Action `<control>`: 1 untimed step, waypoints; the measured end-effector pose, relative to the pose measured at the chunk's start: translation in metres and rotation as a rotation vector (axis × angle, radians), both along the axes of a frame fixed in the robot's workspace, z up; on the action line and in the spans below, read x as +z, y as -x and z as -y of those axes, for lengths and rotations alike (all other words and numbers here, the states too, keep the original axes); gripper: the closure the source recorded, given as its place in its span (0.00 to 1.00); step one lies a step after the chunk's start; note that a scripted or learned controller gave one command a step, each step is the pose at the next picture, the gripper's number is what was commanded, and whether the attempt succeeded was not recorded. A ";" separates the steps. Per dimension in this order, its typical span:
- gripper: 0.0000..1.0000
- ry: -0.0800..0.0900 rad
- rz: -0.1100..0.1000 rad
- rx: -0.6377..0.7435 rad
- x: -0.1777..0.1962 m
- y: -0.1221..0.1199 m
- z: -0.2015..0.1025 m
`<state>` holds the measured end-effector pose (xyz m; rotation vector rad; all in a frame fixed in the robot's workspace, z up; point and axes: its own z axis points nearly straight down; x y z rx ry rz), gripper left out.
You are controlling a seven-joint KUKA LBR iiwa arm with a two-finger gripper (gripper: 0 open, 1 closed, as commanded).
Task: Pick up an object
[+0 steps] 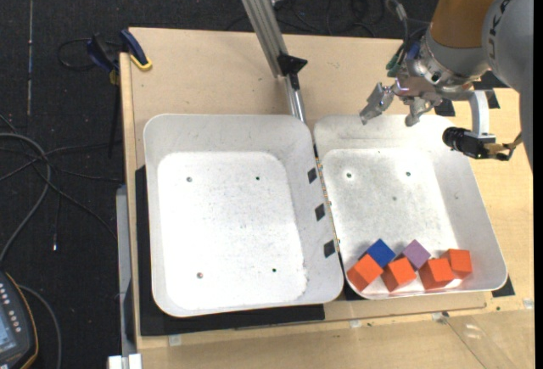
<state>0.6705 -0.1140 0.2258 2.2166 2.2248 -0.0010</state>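
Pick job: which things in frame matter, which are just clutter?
Job:
gripper, above the right bin's far edge
right bin
blocks at its near edge: four orange blocks, blue block, purple block

Lying about:
left bin
clamp at the bench's far left corner
metal pole
floor cables

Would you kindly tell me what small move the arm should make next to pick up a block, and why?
Probably bring the open gripper toward the near edge of the right-hand shallow white bin. It hangs above that bin's far rim, while the orange, blue and purple cubes cluster against the near wall, with bare floor between.
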 end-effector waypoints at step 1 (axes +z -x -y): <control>0.00 -0.002 0.000 0.003 0.009 0.028 -0.041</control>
